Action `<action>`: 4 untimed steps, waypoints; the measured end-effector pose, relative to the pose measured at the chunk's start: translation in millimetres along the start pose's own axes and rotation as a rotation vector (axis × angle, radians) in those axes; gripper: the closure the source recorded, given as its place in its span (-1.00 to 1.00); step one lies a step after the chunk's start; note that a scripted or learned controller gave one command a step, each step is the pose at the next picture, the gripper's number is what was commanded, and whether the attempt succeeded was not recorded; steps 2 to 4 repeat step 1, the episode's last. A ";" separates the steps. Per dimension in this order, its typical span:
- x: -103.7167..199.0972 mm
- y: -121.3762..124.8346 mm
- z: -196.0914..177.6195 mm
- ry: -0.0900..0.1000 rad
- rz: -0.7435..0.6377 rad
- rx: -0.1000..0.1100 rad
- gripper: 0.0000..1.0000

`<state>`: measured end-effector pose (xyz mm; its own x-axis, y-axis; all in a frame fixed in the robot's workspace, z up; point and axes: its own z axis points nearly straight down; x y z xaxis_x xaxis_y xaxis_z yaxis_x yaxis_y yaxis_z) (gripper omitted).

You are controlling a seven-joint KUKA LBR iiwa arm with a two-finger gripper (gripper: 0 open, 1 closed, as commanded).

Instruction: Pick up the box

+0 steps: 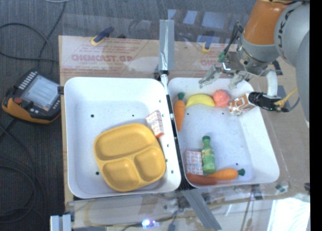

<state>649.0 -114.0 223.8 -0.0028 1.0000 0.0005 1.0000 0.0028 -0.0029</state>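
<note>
Looking down on two white bins side by side. The left bin [80,124] holds one yellow three-compartment plate [130,156] toward its near right corner, plus a small red-and-white box [155,122] just beyond the plate, touching its rim and hard against the bin's right wall. Its long axis runs near-to-far, tilted a bit leftward at the far end.

The right bin [254,144] is busier: two carrots, one [179,113] along the left wall and one [219,175] at the near edge, one banana [200,100] and one pinkish peach [221,98] at the far edge, one green bottle [208,155] lying near-to-far, and a second red-and-white box [193,162] just left of it. So two boxes total.

The gripper [225,77] hangs over the right bin's far edge with its fingers spread and nothing between them.
</note>
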 end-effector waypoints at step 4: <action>24.5 -18.1 -24.8 -0.003 -0.118 -0.001 -1.00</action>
